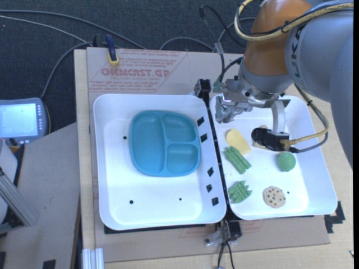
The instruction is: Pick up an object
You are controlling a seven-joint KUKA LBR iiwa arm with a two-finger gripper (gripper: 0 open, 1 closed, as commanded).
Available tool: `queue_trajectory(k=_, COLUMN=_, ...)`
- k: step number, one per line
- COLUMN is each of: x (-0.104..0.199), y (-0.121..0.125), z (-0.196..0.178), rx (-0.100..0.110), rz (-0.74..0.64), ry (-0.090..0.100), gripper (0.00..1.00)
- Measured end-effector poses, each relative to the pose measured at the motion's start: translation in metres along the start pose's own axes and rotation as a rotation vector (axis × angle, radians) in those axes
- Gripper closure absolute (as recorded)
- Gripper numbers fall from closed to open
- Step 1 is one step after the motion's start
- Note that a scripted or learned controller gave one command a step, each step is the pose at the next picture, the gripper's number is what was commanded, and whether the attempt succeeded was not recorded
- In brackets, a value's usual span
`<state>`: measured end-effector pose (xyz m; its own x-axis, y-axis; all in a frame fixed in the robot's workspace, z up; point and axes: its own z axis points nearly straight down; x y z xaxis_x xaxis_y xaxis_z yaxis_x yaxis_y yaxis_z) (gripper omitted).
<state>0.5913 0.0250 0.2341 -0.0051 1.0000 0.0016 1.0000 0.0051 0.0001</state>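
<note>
My gripper (224, 111) hangs over the far left corner of the right bin (314, 200), close to the divider between the bins. Just in front of it lies a yellow piece (237, 140), and touching that a green bean pod (237, 159). Further forward sit a second green pod (240, 191) and a round chocolate-chip cookie (274, 196). A green ball (286, 161) rests at the right of the bin. I see nothing held under the gripper.
A blue divided plate (165, 143) lies in the left bin (112, 195). A black part with a yellow cable (270, 138) hangs off the arm above the right bin. A blue clamp (111, 49) holds the cardboard at the back left.
</note>
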Motion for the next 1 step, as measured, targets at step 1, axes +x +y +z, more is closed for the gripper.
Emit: queue_trajectory(k=1, x=0.0404, y=0.0331, z=-0.0035, rx=-0.003, rz=0.000, ry=0.000, gripper=1.00)
